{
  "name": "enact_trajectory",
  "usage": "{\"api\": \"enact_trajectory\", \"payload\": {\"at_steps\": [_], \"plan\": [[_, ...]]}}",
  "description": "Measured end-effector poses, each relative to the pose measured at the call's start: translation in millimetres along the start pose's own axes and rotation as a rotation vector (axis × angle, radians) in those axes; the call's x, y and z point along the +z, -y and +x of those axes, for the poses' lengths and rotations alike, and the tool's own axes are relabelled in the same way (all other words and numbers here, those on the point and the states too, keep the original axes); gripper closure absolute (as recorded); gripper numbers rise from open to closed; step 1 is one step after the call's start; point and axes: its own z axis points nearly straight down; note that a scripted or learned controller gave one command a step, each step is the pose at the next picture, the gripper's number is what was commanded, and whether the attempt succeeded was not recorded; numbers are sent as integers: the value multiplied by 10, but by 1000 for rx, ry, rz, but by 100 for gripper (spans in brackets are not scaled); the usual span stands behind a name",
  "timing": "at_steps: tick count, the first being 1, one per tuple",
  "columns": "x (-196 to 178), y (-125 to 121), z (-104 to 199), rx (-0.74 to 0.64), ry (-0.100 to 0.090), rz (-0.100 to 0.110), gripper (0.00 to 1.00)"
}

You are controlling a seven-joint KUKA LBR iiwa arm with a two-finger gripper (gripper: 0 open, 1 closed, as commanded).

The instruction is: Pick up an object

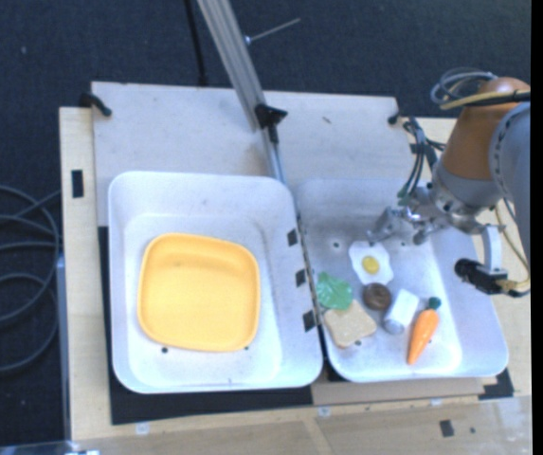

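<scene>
My gripper [399, 227] hangs over the far part of the right bin [475, 349], open with nothing between its fingers. Just below it lies a toy fried egg [371, 263]. Further toward the front are a brown round piece [377, 297], a green leafy piece [334, 292], a slice of toast [350, 325], a small white and grey can [400, 311] and an orange carrot [423, 334]. None of them touches the gripper.
The left bin [129, 207] holds a yellow square plate [199, 292]. A slanted metal pole [238, 60] rises from the back between the bins. The arm's orange band [475, 145] sits over the right bin's far right corner.
</scene>
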Motion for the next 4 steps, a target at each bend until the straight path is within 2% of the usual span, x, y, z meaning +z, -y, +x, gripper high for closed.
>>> {"api": "enact_trajectory", "payload": {"at_steps": [1, 2, 4], "plan": [[147, -1, -6, 0, 1, -5, 0], [22, -12, -9, -1, 2, -9, 100], [-845, -79, -26, -1, 1, -9, 100]]}}
